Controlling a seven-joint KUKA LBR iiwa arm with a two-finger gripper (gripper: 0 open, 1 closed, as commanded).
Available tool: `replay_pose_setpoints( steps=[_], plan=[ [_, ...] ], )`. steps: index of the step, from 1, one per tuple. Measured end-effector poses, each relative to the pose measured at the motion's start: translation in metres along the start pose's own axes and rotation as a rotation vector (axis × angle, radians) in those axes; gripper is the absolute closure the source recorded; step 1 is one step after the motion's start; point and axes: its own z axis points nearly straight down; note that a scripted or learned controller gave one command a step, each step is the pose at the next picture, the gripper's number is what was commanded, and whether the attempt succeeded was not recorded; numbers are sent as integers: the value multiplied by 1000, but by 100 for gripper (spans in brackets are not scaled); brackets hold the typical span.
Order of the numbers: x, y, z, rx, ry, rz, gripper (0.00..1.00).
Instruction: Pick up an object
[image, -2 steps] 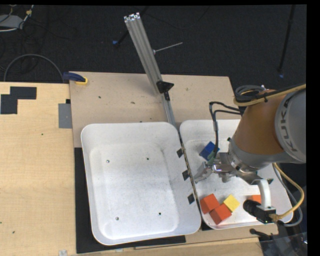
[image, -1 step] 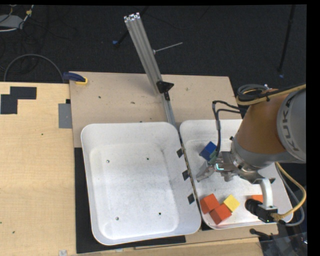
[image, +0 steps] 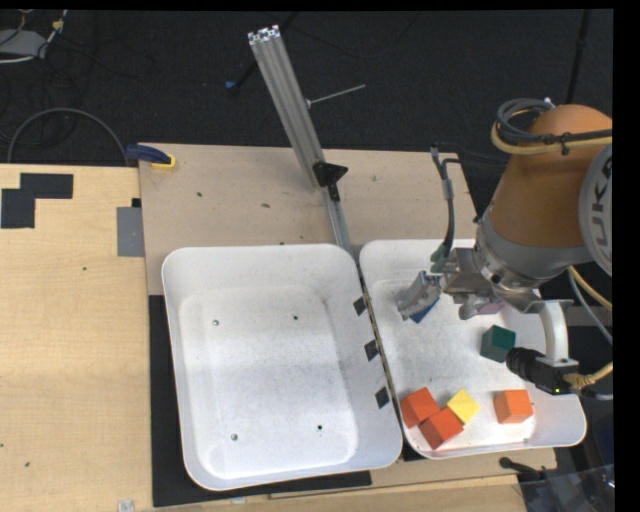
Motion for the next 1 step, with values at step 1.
replay_pose_setpoints(
  steps=[1],
  plan=[
    [0, -2, -5, 12, 0, -7, 100]
  ],
)
